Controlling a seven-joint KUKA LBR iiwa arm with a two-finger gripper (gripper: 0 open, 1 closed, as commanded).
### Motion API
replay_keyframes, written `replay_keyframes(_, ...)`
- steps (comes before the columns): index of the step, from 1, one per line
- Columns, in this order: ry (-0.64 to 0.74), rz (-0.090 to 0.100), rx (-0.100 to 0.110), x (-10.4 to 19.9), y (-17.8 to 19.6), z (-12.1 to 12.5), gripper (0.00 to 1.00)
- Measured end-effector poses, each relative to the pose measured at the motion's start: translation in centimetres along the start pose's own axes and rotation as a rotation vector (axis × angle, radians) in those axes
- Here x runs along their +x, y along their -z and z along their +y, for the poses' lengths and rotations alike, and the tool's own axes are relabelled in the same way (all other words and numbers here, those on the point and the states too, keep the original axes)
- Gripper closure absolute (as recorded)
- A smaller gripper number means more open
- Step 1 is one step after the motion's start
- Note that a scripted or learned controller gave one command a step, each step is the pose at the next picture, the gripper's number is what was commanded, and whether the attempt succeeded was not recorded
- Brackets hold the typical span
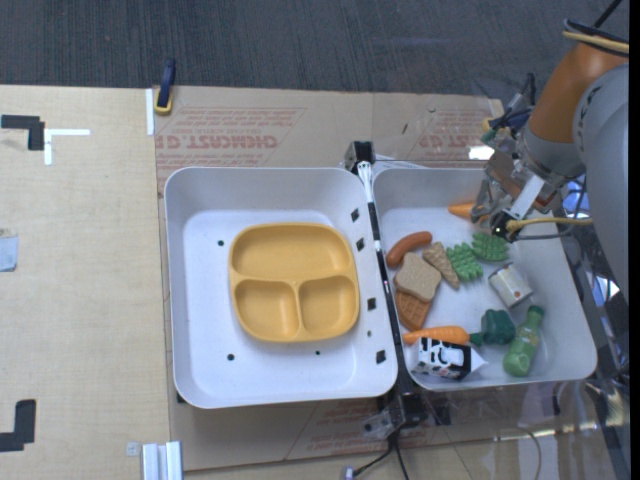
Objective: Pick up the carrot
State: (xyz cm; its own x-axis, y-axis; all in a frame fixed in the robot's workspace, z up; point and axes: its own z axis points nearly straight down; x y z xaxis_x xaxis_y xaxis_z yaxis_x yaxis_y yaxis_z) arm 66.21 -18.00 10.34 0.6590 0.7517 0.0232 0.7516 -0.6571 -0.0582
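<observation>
A pale wooden bench [80,298] with a sheet of cardboard [260,133] is seen under two white bins; the left bin [190,298] is occupied by a yellow divided plate [294,281]. In the right bin [560,348], the carrot [436,335] is laid near the front among other toy foods, while the gripper [490,214] is held at the far edge, well apart from it; whether it is spread or closed cannot be told.

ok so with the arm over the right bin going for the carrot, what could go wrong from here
1. The claw hangs at the bin's far side, by an orange piece. The carrot lies near the front, so it may close on the wrong item.
2. The carrot is wedged between the waffle, the black-and-white toy and dark green broccoli; the claw might nudge or grab a neighbour.
3. The sausage is a similar colour and could be mistaken.
</observation>
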Motion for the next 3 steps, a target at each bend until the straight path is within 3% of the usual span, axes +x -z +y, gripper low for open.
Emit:
replay_keyframes(1,0.227,-0.032,-0.050,-2.6,-1.6,-7.9,1.00)
replay_keyframes(2,0.227,-0.031,-0.050,-2.6,-1.6,-7.9,0.00)
replay_keyframes(3,0.088,-0.028,-0.056,-3.8,-1.2,-1.8,0.00)
